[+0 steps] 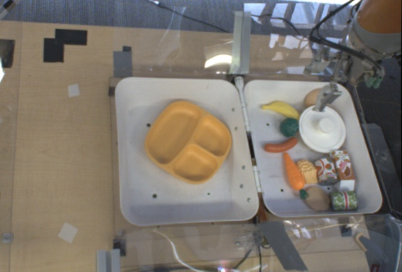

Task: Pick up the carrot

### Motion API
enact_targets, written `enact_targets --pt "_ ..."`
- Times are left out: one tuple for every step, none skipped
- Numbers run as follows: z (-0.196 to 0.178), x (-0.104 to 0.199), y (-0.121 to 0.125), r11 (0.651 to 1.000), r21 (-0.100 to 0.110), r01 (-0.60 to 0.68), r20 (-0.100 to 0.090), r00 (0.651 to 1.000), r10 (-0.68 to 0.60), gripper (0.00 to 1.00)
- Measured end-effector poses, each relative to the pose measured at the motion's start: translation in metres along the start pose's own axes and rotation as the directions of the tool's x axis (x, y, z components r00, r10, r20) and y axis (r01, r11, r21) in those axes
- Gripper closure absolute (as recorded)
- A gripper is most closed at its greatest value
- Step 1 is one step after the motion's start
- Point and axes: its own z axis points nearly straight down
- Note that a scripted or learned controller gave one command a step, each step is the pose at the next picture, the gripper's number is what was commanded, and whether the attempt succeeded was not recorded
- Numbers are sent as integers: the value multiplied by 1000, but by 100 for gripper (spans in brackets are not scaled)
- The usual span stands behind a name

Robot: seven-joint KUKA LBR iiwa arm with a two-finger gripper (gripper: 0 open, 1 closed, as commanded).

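A: What sits nearest in the right bin [367, 171]?
B: A green can [343, 201] and a brown lump [317, 198], with small patterned boxes [333, 168] just behind.

A: And the carrot [293, 171]?
B: It lies left of those boxes, tip pointing far, near the bin's left wall. A red sausage [280, 146] lies just beyond it, then a green ball [289, 127], a white dish [322, 128] and a banana [280, 108].

A: The left bin [135, 201]?
B: It holds a yellow divided plate [189, 141].

A: The gripper [326, 97]?
B: It hangs over the far right corner, well apart from the carrot; whether it is clenched or released cannot be told.

Looks like a robotics lab: taped wooden counter [56, 139], two white bins [188, 211], plastic toy food [314, 170], loose cables [157, 0].
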Motion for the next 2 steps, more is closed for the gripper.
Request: enact_targets --pt "74 90 31 1000 -2 -21 -7 1000 21 0" --pt "167 118 36 1000 1 -7 9 1000 7 0"
